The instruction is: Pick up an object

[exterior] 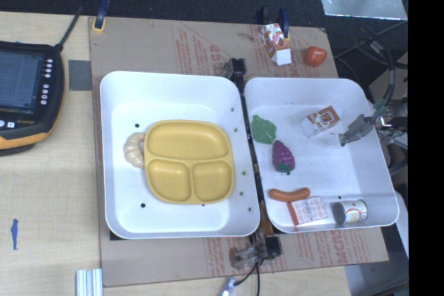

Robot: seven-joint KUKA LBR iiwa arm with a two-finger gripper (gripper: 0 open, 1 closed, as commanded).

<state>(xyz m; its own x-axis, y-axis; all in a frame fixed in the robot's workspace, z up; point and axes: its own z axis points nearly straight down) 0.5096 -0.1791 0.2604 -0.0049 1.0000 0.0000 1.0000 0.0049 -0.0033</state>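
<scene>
Even, fairly bright overhead light, soft focus throughout. White bins near blown out, glare on their rims. Faint short shadows under the yellow tray. Floor above the bins dark, detail lost.

We see two bins side by side. In the left bin lies a tray, a bun touching its left side. In the right bin a leaf lies behind the grapes; a sausage, a box and perhaps a can lie along the front. A carton lies further back.
</scene>
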